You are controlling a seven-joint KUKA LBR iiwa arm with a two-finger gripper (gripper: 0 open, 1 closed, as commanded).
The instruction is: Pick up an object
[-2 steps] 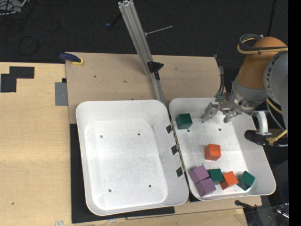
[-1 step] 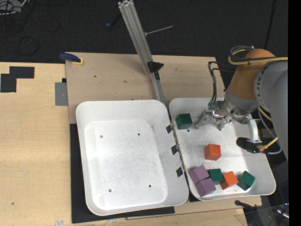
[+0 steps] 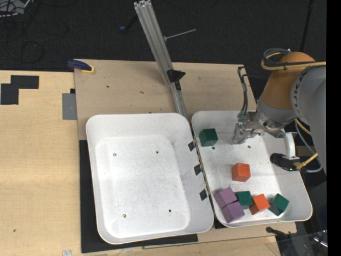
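From my station I see the arm [image 3: 295, 92] coming in from the right side of the frame, grey with its orange band, bent down over the upper part of the right bin [image 3: 298, 209]. The gripper [image 3: 246, 134] hangs low above the bin floor near the bin's upper middle; I cannot tell from this slant how the pincer is set, and nothing shows between its tips.

Just left of the gripper, apart from it, a dark green block [image 3: 208, 137] sits near the bin's upper left corner. Below the gripper, about mid-bin, an orange-red cube [image 3: 241, 172] stands alone. Along the lower edge of the same bin lies a cluster: two purple blocks [image 3: 229, 204] touching one another, a small green block [image 3: 245, 198] just beside them, an orange block [image 3: 260, 202] next to that, and a teal-green block [image 3: 278, 204] at the lower right.

The left bin [image 3: 106, 127] lies side by side with the right one. An aluminium strut [image 3: 157, 48] rises at a slant from between the bins toward the upper middle of the frame.
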